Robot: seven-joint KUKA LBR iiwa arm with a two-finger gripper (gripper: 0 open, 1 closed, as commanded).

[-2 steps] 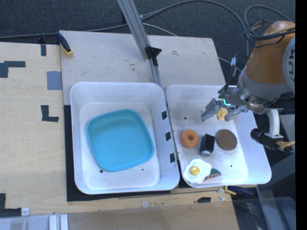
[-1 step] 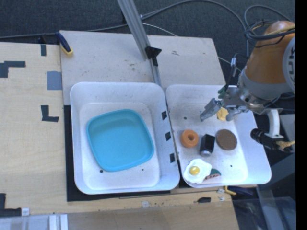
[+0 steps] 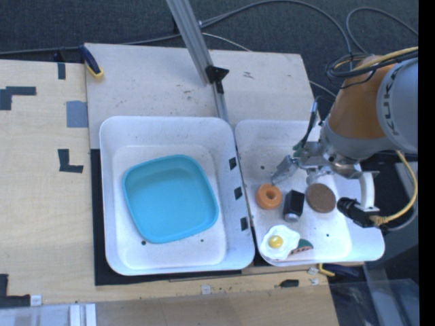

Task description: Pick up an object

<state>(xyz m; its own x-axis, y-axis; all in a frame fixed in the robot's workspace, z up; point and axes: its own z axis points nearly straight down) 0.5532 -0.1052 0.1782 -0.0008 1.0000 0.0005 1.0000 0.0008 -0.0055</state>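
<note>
Glossy blue plastic plate (image 3: pixel 170 197) in scuffed white bin (image 3: pixel 109 182); pale wood bench (image 3: pixel 41 182).

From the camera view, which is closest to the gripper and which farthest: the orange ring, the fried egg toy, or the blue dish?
1. Orange ring: nearest, just below the gripper in the right bin.
2. Fried egg toy: farther down, at that bin's front edge.
3. Blue dish: farthest, over in the left bin.
</note>
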